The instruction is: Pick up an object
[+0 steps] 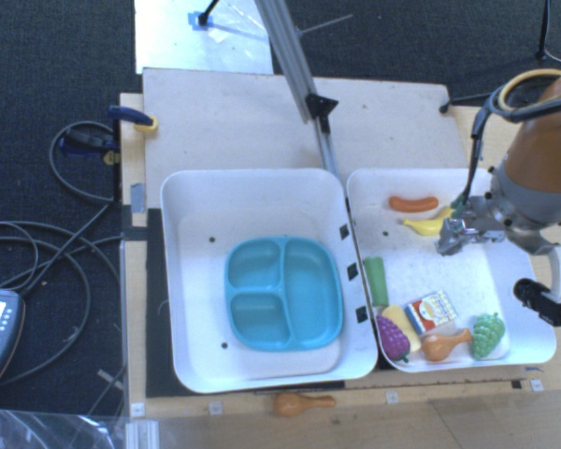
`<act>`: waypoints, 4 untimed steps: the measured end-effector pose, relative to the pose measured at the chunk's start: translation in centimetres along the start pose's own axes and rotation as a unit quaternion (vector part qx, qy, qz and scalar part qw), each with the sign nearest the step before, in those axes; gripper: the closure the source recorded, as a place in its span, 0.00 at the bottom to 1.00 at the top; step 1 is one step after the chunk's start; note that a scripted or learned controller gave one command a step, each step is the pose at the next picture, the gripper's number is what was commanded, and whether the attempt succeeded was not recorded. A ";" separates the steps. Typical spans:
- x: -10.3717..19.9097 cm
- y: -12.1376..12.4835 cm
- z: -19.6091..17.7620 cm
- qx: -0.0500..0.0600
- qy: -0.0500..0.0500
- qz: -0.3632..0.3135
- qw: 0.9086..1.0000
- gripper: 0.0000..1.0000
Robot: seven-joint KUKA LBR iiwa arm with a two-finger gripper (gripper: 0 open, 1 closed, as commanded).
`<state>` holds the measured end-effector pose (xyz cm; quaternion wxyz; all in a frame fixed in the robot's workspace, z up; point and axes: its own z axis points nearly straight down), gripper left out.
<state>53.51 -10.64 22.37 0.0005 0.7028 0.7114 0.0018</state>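
The right bin (pixel 407 258) holds several toy foods. An orange sausage (pixel 413 204) and a yellow banana (pixel 428 224) lie near its far wall. A green piece (pixel 376 281) lies along its left wall. Along the near wall sit purple grapes (pixel 392 336), a small snack box (pixel 430 311), a tan drumstick (pixel 445 344) and green grapes (pixel 487 334). My gripper (pixel 456 235) hangs over the right bin, just right of the banana, its metal fingers pointing down to the left. Nothing shows between them.
The left bin (pixel 192 251) holds a blue divided plate (pixel 283 293). A tan toy piece (pixel 302 403) lies on the bench in front of the bins. A slanted metal pole (pixel 290 50) crosses the back. Cables and a tablet lie on the floor at the left.
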 end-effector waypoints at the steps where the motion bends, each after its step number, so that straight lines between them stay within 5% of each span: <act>1: 5.1 3.1 -1.1 -0.001 0.000 0.000 1.000 1.00; 4: 18.1 11.5 0.1 0.000 0.000 0.002 1.000 1.00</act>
